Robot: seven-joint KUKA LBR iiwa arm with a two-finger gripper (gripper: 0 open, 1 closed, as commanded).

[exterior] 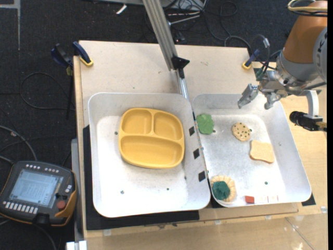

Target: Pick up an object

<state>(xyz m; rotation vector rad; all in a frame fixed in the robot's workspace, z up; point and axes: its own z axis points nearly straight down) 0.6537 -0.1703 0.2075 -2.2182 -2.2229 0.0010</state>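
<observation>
Gripper [258, 97] hangs over the upper edge of the right bin [291, 155], toward one o'clock from the bench centre, its two fingers spread apart with nothing between them. Left finger tip sits above the bin's back rim; right finger lies just inside the bin's upper right corner. Arm [307, 40], grey with an orange band, enters from three o'clock. Right bin contents: a green lump [205, 123] at nine o'clock against the left wall; a spotted cookie [241, 132] near the middle, at about seven o'clock from the gripper and well apart from it; a toast slice [261, 152] just beside the cookie at its four o'clock; a green-and-tan round item [222, 188] at seven o'clock in the lower left corner; a small red piece [250, 199] at six o'clock by the front rim. Left bin [104, 191] holds a yellow divided plate [152, 138], lying flat. A pendant [36, 190] rests on the floor at eight o'clock.
</observation>
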